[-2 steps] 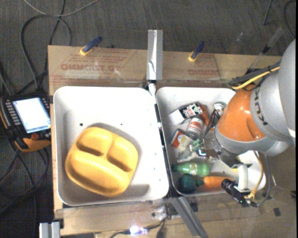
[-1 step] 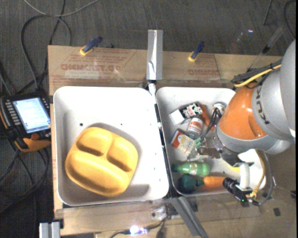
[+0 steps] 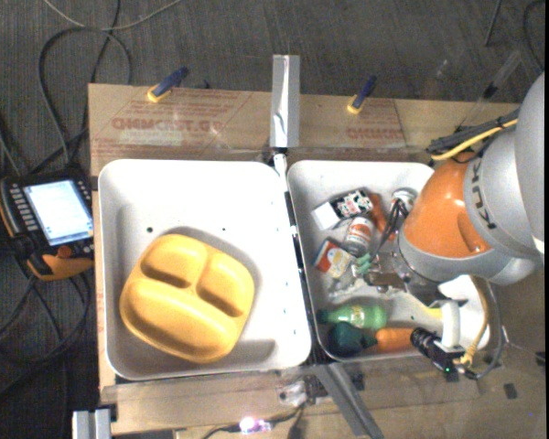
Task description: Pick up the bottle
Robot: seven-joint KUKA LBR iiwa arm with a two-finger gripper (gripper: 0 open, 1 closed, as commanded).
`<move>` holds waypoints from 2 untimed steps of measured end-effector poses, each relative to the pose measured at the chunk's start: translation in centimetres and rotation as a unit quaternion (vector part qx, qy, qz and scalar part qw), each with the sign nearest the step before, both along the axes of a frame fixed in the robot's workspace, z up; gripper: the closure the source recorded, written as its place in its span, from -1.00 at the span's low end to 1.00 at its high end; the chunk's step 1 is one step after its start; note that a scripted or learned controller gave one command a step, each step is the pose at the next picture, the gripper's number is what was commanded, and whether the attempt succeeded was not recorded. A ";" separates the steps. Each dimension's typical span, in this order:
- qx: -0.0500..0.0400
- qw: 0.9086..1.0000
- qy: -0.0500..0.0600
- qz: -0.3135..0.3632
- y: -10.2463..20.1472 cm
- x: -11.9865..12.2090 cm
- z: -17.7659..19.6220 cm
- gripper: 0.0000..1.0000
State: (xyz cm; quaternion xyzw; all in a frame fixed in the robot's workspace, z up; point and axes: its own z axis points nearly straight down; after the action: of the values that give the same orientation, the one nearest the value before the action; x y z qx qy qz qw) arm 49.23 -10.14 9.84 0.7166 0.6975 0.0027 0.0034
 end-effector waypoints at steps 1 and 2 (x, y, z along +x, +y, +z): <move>0.001 0.997 -0.003 -0.076 -0.2 -0.3 -0.8 -1.00; 0.001 0.997 -0.002 -0.076 -0.2 -0.4 0.0 1.00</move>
State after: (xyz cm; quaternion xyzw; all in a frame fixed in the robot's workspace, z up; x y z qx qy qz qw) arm 48.79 -10.38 9.87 0.7676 0.6409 0.0041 0.0044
